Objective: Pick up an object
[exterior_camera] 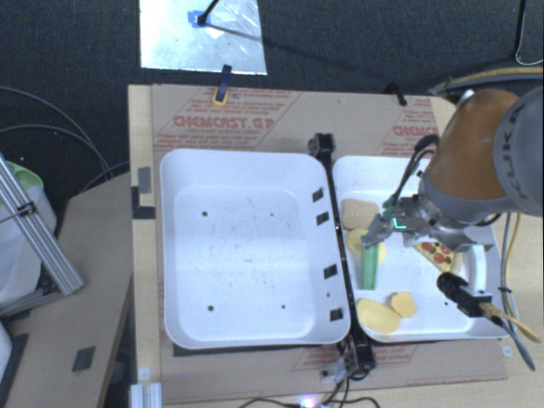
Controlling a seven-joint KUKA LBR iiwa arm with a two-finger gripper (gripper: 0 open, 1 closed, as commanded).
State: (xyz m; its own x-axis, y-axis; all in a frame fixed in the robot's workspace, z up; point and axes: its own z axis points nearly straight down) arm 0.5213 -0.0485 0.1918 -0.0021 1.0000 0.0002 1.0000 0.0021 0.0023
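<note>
Camera view: claw (375, 237) seemingly atop green stick (371, 269) in rt bin (387, 175); can't tell if spread.

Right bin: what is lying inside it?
A green stick, a tan lump, a large yellow piece, a smaller yellow piece and a red-and-yellow item. The arm covers the far right of the right bin, so anything there is hidden.
</note>
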